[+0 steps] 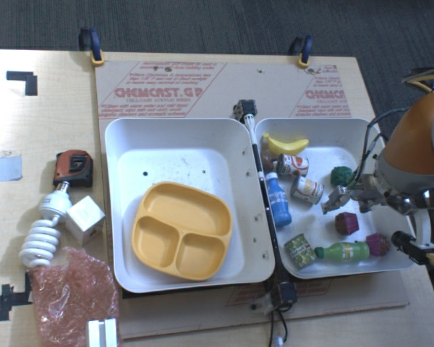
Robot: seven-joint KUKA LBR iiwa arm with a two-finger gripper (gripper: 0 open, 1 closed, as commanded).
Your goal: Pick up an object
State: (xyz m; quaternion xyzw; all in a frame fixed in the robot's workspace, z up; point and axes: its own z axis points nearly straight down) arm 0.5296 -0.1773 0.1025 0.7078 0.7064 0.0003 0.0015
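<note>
A: Candidate target: the small dark red round fruit-like toy [346, 223], lying in the right white bin [312, 272], toward its right side. The gripper [340, 197] hangs just above and to its left.

B: Fingers?

A: They look slightly apart with nothing between them; no grasp to log yet.

B: Neighbours?

A: A dark green rounded toy [341, 175] sits just up-bin of the gripper. A green plastic bottle with a yellow cap [343, 251] lies below the red toy, with a small purple lump [377, 243] beside it (close packing, so risk of nudging).

B: Advice for this step?

A: My judgement: centre the fingers over the red toy, straddle it, descend straight, then close. Stay off the bottle. The left white bin [123, 194] with the yellow compartment tray [181, 230] is not involved.
</note>
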